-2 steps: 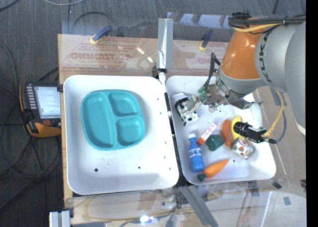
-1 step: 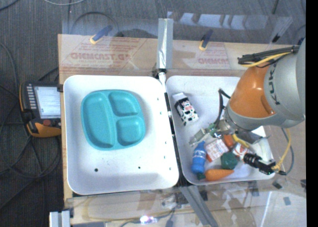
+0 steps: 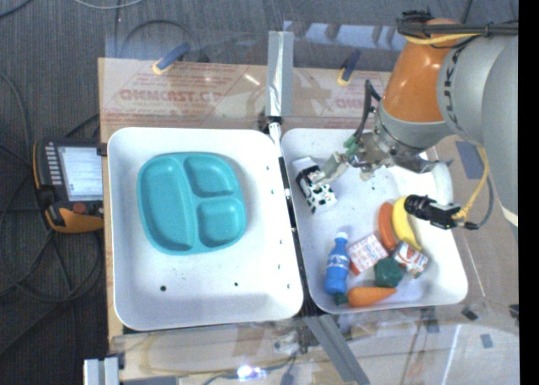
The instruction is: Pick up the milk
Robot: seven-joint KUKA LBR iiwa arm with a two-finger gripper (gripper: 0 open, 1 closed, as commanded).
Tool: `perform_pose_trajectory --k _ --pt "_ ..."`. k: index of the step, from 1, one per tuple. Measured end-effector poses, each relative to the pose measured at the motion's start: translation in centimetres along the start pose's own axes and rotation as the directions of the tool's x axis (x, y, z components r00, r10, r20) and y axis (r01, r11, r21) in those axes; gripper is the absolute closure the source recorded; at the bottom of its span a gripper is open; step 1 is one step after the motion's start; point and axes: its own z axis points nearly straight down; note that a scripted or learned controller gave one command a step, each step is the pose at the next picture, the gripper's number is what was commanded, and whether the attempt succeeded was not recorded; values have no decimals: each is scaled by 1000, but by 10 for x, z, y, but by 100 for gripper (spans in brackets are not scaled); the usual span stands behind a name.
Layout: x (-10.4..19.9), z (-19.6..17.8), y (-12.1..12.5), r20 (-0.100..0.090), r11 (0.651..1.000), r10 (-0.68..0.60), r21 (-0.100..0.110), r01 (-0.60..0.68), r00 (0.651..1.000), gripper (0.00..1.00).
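Reaching in from three o'clock, the robot's hand [image 3: 324, 174] sits low in the right-hand shallow white bin [image 3: 446, 295], toward its ten o'clock corner. Its dark fingers are right at the small black-and-white cow-patterned milk carton [image 3: 318, 195], which lies just at five o'clock of them, near the bin's left wall. Whether the fingers are spread or closed cannot be told from this slanted overhead view, and the carton is not plainly between them, so I would not call it held.

Toward six o'clock of the bin lie a blue plastic bottle with a white cap [image 3: 337, 264], a small red-and-white packet [image 3: 367, 253], an orange carrot [image 3: 370, 296], a dark green lump [image 3: 388, 273] and a red-and-white can [image 3: 410, 259]. A yellow banana [image 3: 402, 225] lies over an orange round thing near four o'clock. The left-hand white bin [image 3: 126, 291] carries a turquoise three-compartment tray [image 3: 192, 200]. Both bins rest on the cluttered surface [image 3: 135, 97].

The carton looks light and fairly stiff, with smooth sides that may slip or tip. Closing on two flat opposite faces around its middle seems safest.
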Motion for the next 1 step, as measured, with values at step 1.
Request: perform_pose_trajectory --k 1 --pt "12 -51 -28 2 923 384 2 -384 923 0"
